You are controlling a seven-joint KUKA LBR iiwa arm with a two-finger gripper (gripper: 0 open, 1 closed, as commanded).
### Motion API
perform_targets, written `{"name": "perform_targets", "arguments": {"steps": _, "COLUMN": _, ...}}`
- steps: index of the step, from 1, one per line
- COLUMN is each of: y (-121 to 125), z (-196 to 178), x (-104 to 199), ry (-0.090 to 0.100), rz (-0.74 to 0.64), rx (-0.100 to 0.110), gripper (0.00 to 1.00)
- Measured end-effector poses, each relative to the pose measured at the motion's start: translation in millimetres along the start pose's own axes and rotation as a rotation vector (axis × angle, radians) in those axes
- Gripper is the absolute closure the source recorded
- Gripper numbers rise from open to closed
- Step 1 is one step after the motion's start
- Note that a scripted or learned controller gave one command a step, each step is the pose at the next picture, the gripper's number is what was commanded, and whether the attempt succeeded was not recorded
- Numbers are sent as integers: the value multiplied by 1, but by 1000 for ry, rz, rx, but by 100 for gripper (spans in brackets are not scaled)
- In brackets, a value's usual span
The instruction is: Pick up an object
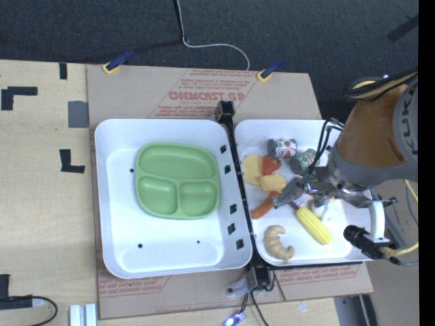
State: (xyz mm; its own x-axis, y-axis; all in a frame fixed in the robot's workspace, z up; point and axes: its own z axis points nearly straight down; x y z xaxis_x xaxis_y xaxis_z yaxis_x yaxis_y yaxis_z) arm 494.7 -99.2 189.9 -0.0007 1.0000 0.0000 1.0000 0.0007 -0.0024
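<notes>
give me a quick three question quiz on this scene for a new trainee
1. True or false: the green plate lies in the left bin.
2. Which item lies nearest the front edge of the right bin? A) corn cob B) croissant C) small can
3. Fill in: the gripper hovers over the ____ bin.

Key:
1. True. The divided plate sits alone in the left bin.
2. B. The croissant is closest to the front edge, with the corn cob just beside and behind it.
3. Right. It is above the pile of toy food there.
</notes>
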Motion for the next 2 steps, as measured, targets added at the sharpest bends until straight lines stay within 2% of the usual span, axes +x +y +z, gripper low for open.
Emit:
{"name": "perform_targets", "arguments": {"steps": 1, "y": -6, "z": 111, "x": -14, "ry": 0, "rz": 1, "rx": 2, "gripper": 0}}
{"name": "perform_targets", "arguments": {"steps": 2, "y": -4, "z": 95, "x": -14, "ry": -1, "rz": 0, "rx": -1, "gripper": 100}}
